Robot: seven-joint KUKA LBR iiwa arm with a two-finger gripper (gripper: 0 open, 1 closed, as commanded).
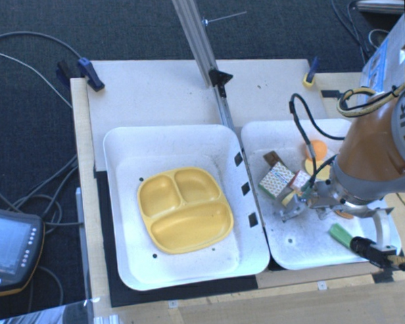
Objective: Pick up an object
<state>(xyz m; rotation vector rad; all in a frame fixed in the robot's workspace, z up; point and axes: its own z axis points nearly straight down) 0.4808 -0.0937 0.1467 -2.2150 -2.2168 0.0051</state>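
Nearest candidate: small white box with green check pattern [276,180], in the right white bin [288,255], upper-left part, set cornerwise to the bin walls, so no clear long axis to read. Gripper [291,207] is low over the same bin, just below and a touch right of the box, close beside it but apparently not around it. The arm comes in from the right, so the box lies ahead of the gripper and slightly toward the far wall. Cannot tell whether the gripper is released or clenched, as the tip is too small and cluttered; nothing is plainly grasped. My read: a short shift up-left would centre it on the box. Around the box: dark brown block [271,158] just above, orange ball [317,148] further right. Green marker-like stick [340,234] lies near the front wall. Left white bin [120,149] holds a yellow divided plastic plate [185,209]. Both bins sit on the pale desk [151,79].
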